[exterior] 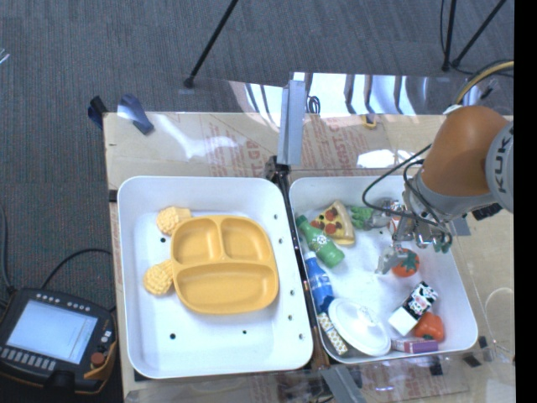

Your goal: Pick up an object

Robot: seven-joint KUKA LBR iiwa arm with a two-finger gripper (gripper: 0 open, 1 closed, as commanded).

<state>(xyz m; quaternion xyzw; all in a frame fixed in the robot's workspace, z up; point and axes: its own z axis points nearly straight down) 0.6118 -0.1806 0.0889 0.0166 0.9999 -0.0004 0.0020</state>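
Pick attempt, stage judged as approach or grasp, nothing lifted. Arm (457, 154) entered from 3 o'clock and hung over right bin (466, 305). Hand (401, 259) lowered at bin centre, toward 3 o'clock side, directly upon tomato (407, 264). Fingers (388, 263) seemed to straddle tomato at narrow spread; closure on it could not be told, wrist and cables having masked contact. Tomato apparently rested on bin floor, so counted as not yet raised.

Other candidates in right bin, all lying loose: pizza slice (336, 222) at 11 o'clock; green bottle (320, 242) at 10 o'clock, just beside slice; blue bottle (318, 281) at 8 o'clock along left wall; white lid (359, 327) at 6 o'clock; carton (414, 309) with cow print and orange piece (429, 327) at 5 o'clock, touching.

Left bin (134, 309) carried yellow plate (224, 264) near centre, with two waffle toys (170, 219) at its 9 and 11 o'clock edges. Both bins stood side by side on table (185, 145).

Done: reach and descent onto target. Left: firm closure, lift clear of bin floor, and proof of hold.
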